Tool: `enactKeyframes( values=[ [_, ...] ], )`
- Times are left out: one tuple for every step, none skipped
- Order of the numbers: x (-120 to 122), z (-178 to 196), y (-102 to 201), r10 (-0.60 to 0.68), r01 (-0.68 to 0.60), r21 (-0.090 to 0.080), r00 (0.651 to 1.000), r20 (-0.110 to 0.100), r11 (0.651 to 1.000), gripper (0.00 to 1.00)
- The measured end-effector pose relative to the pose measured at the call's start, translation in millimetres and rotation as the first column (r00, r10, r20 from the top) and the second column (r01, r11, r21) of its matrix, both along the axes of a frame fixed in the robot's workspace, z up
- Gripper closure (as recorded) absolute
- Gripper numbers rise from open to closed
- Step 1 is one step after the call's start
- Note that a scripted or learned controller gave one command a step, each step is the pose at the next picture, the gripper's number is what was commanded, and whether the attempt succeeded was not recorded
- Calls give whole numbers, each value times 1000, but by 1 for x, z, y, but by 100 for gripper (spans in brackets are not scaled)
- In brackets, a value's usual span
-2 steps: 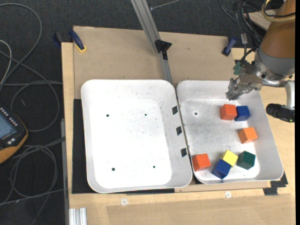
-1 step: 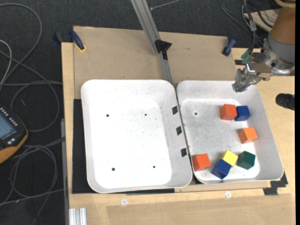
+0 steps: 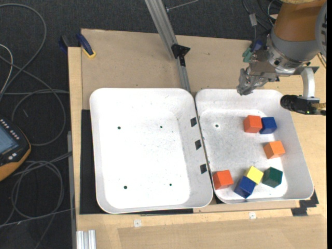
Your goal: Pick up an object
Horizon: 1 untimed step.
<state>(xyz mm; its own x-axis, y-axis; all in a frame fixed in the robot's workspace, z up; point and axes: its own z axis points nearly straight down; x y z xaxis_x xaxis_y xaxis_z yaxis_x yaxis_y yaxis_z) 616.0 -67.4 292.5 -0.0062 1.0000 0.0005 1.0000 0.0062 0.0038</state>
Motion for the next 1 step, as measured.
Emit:
enactKeyframes(
  values=[
    [23,-12,49,0,0,0,1000,-1,1000,100]
  ],
)
